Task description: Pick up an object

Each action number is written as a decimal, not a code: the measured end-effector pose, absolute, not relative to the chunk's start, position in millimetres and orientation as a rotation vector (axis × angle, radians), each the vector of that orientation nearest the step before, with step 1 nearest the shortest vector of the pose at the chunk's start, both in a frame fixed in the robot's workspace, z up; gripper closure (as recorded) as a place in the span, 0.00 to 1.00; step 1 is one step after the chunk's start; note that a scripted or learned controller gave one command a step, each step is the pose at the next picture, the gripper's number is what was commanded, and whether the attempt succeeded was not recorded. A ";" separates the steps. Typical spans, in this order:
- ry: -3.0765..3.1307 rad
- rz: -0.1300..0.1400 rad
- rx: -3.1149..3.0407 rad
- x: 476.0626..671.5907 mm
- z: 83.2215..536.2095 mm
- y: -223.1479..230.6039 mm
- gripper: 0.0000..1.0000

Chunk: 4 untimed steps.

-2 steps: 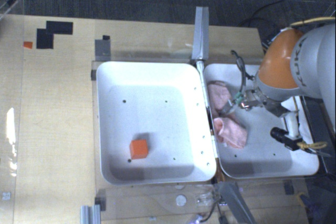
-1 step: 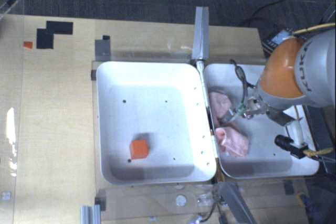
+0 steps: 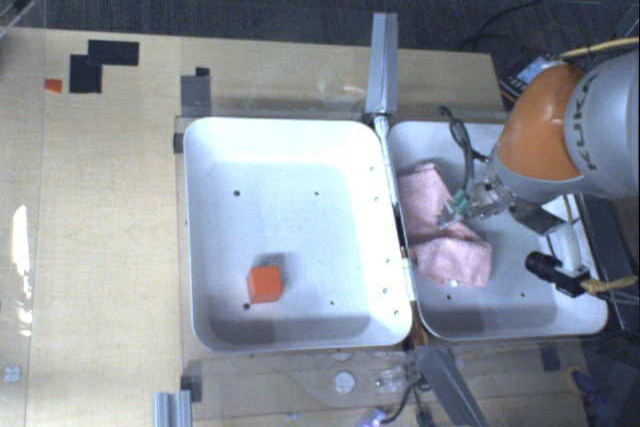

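A pink cloth (image 3: pixel 445 230) lies crumpled in the right bin (image 3: pixel 520 310), against the bin's left wall. My gripper (image 3: pixel 462 206) hangs low over the cloth's middle, reaching in from the right below the orange band, and its tip touches or nearly touches the fabric. An orange block (image 3: pixel 265 284) sits in the left bin (image 3: pixel 300 150), near the front left corner, far from the gripper.
A metal divider post (image 3: pixel 383 65) stands behind the gap between the two bins. Black and orange markers (image 3: pixel 95 65) lie on the wooden bench at the far left. A black part (image 3: pixel 553 272) of the arm overhangs the right bin's right side.
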State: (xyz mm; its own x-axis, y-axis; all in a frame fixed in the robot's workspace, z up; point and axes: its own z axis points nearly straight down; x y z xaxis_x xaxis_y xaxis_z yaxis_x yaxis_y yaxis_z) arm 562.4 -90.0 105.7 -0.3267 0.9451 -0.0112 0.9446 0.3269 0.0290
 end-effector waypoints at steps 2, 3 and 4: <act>2.639 0.012 1.680 577.8 91.5 -90.7 0.00; 2.635 0.020 1.670 581.3 104.8 -89.0 1.00; 2.488 0.006 1.907 656.7 186.5 -40.7 1.00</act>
